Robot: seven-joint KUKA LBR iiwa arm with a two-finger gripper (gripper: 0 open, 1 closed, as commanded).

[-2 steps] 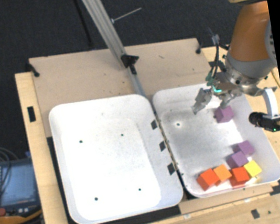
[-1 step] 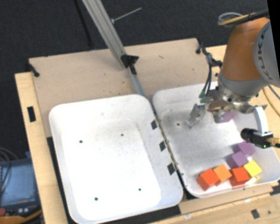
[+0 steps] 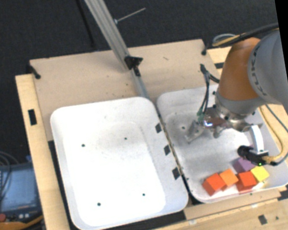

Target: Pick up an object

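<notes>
Orange, purple and yellow blocks [image 3: 235,177] sit bunched in the right bin [image 3: 186,107], at its near edge, about 5 o'clock from the gripper [image 3: 203,127]. Cluster runs roughly 3-to-9 o'clock along the bin wall: two orange blocks on the left, a red-orange one [image 3: 246,179] and a yellow one [image 3: 260,173] on the right, a purple one [image 3: 243,164] just behind them. Blocks touch or nearly touch one another.

Gripper is over the bare middle of the right bin, well apart from the cluster, with the wrist and orange band at its 2 o'clock. Nothing is seen between the fingers; whether they are spread or closed cannot be told at this resolution.

Judgement: the coming move calls for travel toward 5 o'clock, then descent. Tight packing and the nearby wall leave little finger clearance; an outer block looks the easier target.
</notes>
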